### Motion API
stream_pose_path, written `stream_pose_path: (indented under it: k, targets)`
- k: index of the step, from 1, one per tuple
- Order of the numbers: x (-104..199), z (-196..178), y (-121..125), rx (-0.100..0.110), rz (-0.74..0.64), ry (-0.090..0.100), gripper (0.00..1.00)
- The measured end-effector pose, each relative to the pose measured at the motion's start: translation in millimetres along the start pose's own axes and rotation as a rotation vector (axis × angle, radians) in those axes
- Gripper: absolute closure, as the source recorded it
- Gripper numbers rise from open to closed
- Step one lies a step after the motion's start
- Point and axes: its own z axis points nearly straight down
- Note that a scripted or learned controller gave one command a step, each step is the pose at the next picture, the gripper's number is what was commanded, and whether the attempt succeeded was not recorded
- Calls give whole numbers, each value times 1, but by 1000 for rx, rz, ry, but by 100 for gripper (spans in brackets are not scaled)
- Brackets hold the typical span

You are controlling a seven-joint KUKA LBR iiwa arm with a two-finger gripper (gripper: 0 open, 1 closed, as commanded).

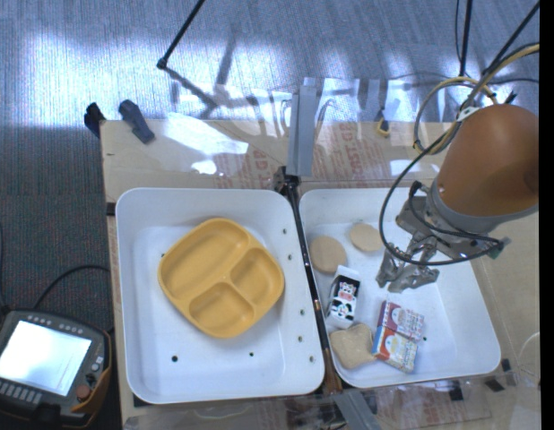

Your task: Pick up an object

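1. While the arm reaches in over the right bin [489, 348], the hand [408, 274] hangs above bare bin floor; its fingers look a little apart with nothing between them.
2. Taking the hand as the landmark, the carton [399, 335] is the nearest thing to pick: it lies flat just below the hand, toward the bin's near wall.
3. Its long axis runs roughly up and down the view, tilted slightly, so I judge the fingers would need to close across its short side.
4. Left of the hand lies the small cow-print box [345, 296], its long axis also running near to far.
5. Two flat tan discs [328, 253] sit up and left of the hand, one beside the other, and a tan heart-shaped piece [352, 346] lies down and left, touching or nearly touching the carton.
6. Farther left of the hand, past the dividing wall, the left bin [134, 240] holds a yellow tray [221, 276].
7. Both bins rest on a wooden worktop [196, 150]; beyond it lies grey carpet, and a pendant [46, 356] sits far down and left.
8. Crowding near the heart piece could spoil a grasp on the carton.
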Motion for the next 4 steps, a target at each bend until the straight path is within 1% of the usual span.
stream_pose_path:
  k: [1, 2, 3, 4]
  targets:
    - [-55, -2, 55, -4, -583, -1, 100]
    - [2, -1, 91, -8, -1223, -2, 100]
    - [-42, -1, 115, -8, -1637, -5, 100]
    - [-85, -15, 147, -8, -1990, -7, 100]
